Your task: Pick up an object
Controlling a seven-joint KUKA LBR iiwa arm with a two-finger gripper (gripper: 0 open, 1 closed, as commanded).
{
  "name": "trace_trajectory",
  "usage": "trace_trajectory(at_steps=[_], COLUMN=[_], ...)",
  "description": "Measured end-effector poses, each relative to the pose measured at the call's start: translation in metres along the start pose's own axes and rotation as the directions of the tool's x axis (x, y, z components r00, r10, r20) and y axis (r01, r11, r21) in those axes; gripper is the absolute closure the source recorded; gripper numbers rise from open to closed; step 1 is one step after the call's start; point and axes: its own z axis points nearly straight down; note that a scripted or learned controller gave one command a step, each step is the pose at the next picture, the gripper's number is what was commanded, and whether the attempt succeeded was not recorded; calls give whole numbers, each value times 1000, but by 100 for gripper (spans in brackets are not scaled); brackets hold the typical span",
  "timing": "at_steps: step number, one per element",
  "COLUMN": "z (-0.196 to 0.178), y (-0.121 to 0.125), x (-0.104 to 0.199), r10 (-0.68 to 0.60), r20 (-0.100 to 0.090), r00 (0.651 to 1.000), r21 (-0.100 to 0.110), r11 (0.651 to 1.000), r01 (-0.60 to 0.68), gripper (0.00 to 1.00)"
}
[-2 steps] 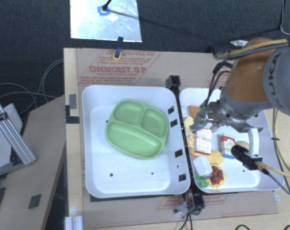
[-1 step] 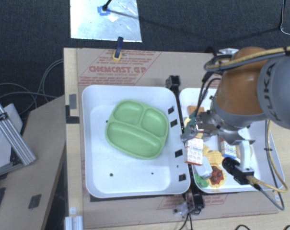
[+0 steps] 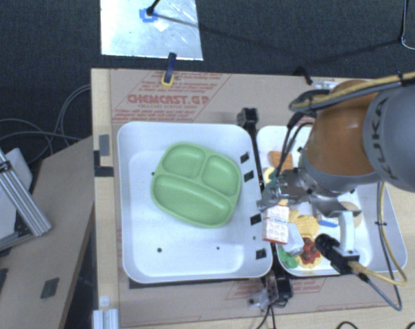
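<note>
While the arm (image 3: 344, 139) leans over the right bin (image 3: 397, 235), a red-and-white packet (image 3: 276, 224) lies near its left wall, long axis upright in view; jaws' state cannot be told; green tray (image 3: 196, 184) in left bin (image 3: 135, 204)

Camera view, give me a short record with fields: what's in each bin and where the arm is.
left bin: green divided plate, lying flat
right bin: heap of small things, among them a white and red packet and yellow and red pieces
arm: low over the right bin, covering much of it
claw: hidden under the wrist
</note>
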Motion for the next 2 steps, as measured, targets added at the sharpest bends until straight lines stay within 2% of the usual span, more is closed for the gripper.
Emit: trace_trajectory(at_steps=[1, 2], z=[-19, -16], y=[6, 1], x=[4, -6], r10=[-4, 1], r20=[0, 1], r00=[1000, 1000], r21=[-3, -1], r11=[1000, 1000], r01=[4, -1], gripper=[100, 100])
